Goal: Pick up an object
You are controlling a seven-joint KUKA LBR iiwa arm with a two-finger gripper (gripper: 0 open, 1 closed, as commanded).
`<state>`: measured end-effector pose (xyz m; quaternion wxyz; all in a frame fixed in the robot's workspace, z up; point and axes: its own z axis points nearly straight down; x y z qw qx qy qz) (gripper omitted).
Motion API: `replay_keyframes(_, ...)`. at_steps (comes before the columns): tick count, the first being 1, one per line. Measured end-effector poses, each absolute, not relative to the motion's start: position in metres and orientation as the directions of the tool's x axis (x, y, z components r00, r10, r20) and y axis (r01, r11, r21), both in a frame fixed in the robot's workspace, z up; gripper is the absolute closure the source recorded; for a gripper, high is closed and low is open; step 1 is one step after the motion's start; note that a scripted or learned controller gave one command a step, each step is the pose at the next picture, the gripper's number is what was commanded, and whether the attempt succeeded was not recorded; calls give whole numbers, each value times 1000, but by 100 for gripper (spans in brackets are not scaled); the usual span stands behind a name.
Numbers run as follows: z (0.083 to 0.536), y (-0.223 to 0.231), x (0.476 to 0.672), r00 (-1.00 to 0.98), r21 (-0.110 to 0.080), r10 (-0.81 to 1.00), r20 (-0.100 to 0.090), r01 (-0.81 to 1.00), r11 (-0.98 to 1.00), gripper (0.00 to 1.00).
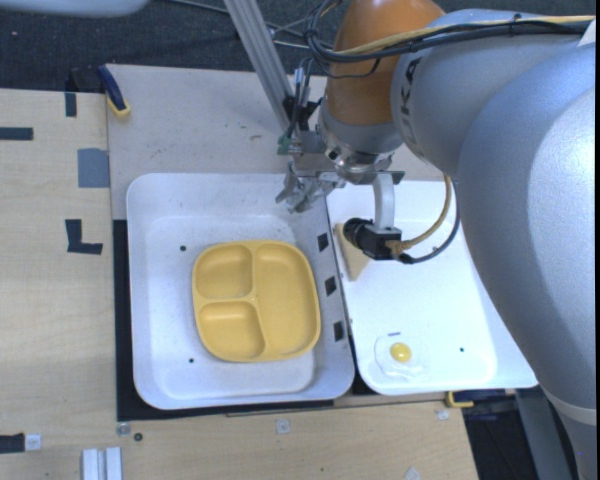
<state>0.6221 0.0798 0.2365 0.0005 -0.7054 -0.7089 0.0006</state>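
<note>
A yellow divided plate [255, 300] lies flat in the left bin [160, 298], a little right of its centre. In the right bin [435, 293] a toy fried egg [398, 354] rests near the front edge. A pale tan wedge [357, 261] sits by that bin's left wall, partly hidden under the wrist's black fitting. My gripper [304, 190] hangs over the back right corner of the left bin, close to the divider between the bins and beyond the plate's far edge. I see nothing held in it.
The grey arm with its orange band [380, 38] covers the back of the right bin and the view's right side. A slanted metal pole [252, 38] rises behind the gripper. A blue and yellow clamp [113, 90] lies on the bench at the back left.
</note>
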Motion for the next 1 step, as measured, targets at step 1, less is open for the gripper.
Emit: replay_keyframes(1, 237, 77, 622, -2, -2, 1000, -1, 1000, 2, 0)
